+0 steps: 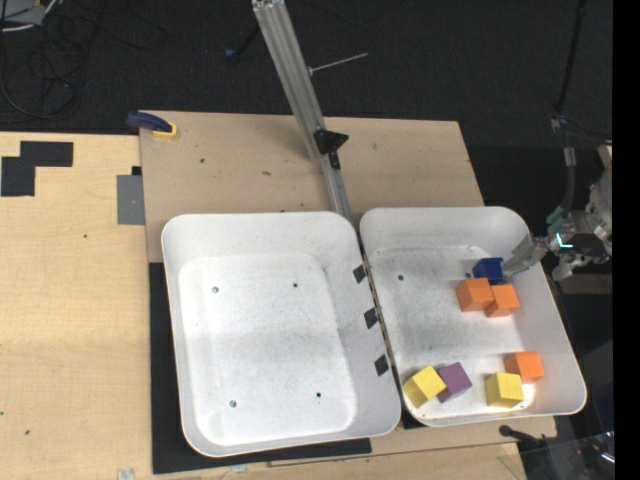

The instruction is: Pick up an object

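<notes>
The right bin holds several small blocks. A blue block lies toward its far right, with two orange blocks touching just in front of it. Near the front edge sit a yellow block, a purple block, another yellow block and an orange block. My gripper reaches in over the bin's right rim, its tip just right of the blue block, low over the bin. No block shows in its grasp.
The left bin stands beside the right one, joined by black clips. A slanted aluminium rail rises behind the bins. A blue and yellow clamp lies at the bench's far left corner.
</notes>
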Available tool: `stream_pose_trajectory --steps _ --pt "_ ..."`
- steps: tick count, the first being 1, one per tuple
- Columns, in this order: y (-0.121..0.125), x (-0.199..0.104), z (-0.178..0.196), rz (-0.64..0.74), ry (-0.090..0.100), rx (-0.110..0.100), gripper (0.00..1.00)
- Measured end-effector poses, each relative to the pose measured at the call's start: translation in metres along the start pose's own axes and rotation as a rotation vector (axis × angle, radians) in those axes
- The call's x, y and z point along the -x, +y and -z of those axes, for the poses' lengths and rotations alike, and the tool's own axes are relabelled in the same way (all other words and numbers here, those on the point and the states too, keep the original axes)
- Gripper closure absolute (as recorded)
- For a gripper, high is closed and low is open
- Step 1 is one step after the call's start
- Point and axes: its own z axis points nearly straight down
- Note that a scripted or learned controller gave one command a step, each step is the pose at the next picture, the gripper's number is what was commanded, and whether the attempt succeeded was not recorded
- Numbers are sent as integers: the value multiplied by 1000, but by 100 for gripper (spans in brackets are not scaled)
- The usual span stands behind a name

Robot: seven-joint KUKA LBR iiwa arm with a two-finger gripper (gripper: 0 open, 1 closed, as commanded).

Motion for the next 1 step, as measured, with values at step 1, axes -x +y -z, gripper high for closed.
stream_pose_trajectory --steps 1 --pt "1 0 2 0 -1 4 0"
